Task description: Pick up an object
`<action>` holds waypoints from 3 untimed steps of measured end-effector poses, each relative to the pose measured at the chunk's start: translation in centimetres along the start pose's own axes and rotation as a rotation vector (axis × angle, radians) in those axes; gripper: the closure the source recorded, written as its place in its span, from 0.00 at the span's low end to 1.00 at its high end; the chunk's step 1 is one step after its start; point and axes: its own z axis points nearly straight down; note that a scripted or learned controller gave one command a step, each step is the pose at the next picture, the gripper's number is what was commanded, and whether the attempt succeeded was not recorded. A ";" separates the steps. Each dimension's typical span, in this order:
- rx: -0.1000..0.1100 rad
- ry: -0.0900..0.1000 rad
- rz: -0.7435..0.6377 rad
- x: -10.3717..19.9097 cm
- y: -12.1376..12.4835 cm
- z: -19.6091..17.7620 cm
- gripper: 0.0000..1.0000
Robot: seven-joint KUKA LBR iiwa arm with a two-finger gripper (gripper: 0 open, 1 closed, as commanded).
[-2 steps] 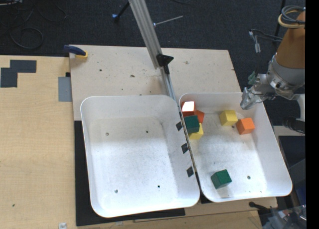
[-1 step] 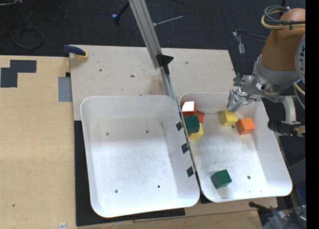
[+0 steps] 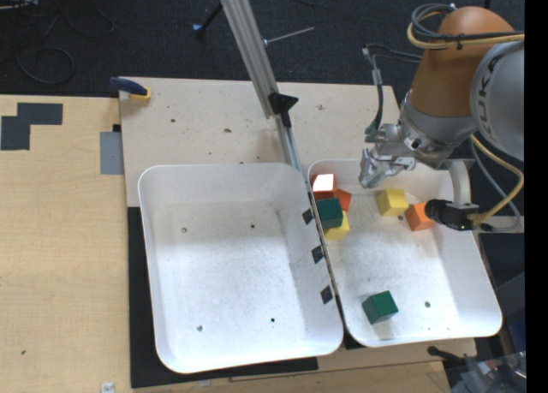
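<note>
Pincer [image 3: 374, 179] hovers near right bin's [image 3: 479, 280] far rim.

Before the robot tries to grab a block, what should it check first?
1. Blocks to pick in the right bin: ok, several there.
2. Pincer over that bin: ok, near its far edge.
3. Nearest block, the yellow block, free of neighbours: ok, an orange block sits close but apart.
4. Pincer carrying nothing: cannot tell.
5. Green block easy to reach: ok, alone near the front.
6. Pile by the divider: not ok, blocks touch.
</note>
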 end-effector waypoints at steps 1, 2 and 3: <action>0.002 0.000 0.001 5.3 0.0 1.1 1.00; -0.001 -0.001 0.001 10.3 -0.5 -0.1 1.00; 0.003 -0.001 0.001 16.1 -1.0 1.1 1.00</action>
